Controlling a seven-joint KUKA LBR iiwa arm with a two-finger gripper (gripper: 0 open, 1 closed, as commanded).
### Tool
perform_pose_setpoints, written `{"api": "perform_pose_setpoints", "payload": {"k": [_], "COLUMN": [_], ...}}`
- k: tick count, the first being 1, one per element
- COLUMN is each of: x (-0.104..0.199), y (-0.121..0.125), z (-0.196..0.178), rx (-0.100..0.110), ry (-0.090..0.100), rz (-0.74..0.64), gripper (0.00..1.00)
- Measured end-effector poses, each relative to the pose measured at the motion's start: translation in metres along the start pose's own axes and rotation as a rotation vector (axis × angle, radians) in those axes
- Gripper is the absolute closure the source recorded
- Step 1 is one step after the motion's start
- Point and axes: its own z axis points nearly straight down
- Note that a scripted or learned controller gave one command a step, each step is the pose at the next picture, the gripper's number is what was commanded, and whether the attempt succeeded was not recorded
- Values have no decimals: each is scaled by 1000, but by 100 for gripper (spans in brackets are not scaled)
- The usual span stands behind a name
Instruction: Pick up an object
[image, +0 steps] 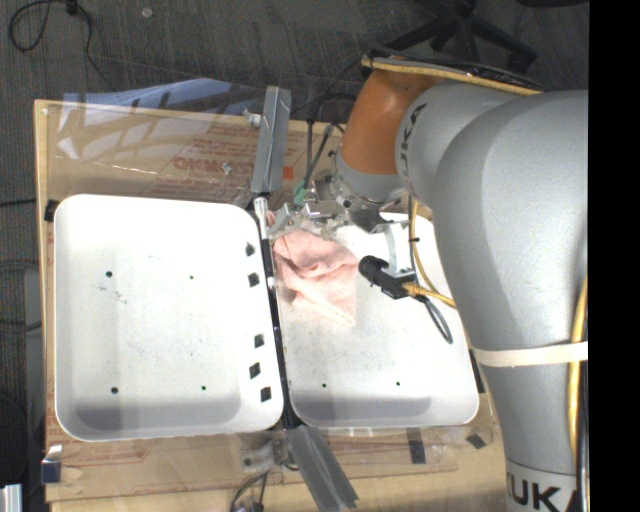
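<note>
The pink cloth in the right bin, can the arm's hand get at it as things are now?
Probably yes: the hand is right at the far edge of the pink cloth, and nothing else lies between them in the right bin.

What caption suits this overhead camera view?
Grey KUKA arm's gripper over a pink cloth in the right white bin.

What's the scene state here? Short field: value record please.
arm: grey KUKA arm with orange band, reaching in from the view's right
hand: low at the far edge of the right bin, over the cloth's top end
object: crumpled pink cloth in the right bin, near the divider
right bin: holds the cloth
left bin: white, with a few dark dots on its floor
grasp: cannot tell if the cloth is gripped
cable: black and yellow cable hanging from the wrist over the right bin
</note>
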Motion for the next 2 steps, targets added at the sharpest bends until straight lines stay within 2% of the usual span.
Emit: {"api": "perform_pose_setpoints", "payload": {"k": [1,2], "x": [7,-37], "y": [-15,-55], "z": [-49,45], "rx": [9,14], "ry": [4,4], "rz": [-119,27], "gripper": [0,0]}}
